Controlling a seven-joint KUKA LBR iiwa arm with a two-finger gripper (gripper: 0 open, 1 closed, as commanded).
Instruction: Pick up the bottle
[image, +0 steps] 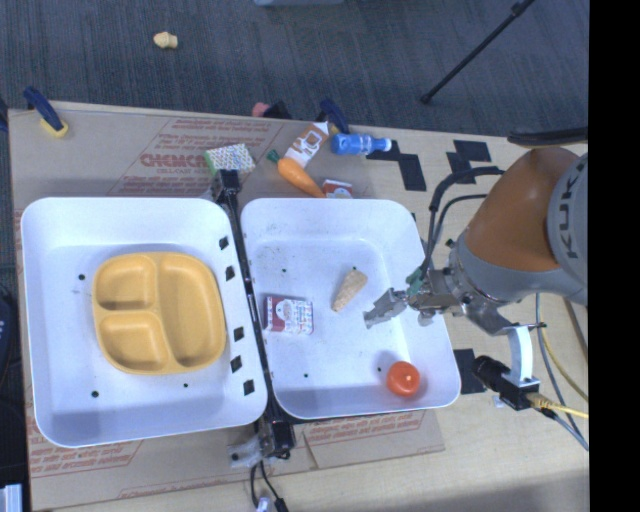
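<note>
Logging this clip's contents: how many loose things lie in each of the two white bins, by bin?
Left white bin: 1, a yellow divided plastic plate.
Right white bin: 3, a small red-and-white carton, a pale cone-shaped wedge, an orange-red round ball.
Total: 4.

We're looking at a robot lab bench here. A grey-and-orange industrial arm (520, 235) trails loose cables (560, 385) over a cardboard-covered bench (150, 165), and two white bins (130, 215) are held side by side with black clips (228, 182). Blue clamps (45, 112) pin the cardboard's edge. Black tape patches (410, 170) mark the surface, a dark stand leg (480, 50) crosses grey carpet (150, 60), and the props are plastic toy food (298, 176).
</note>
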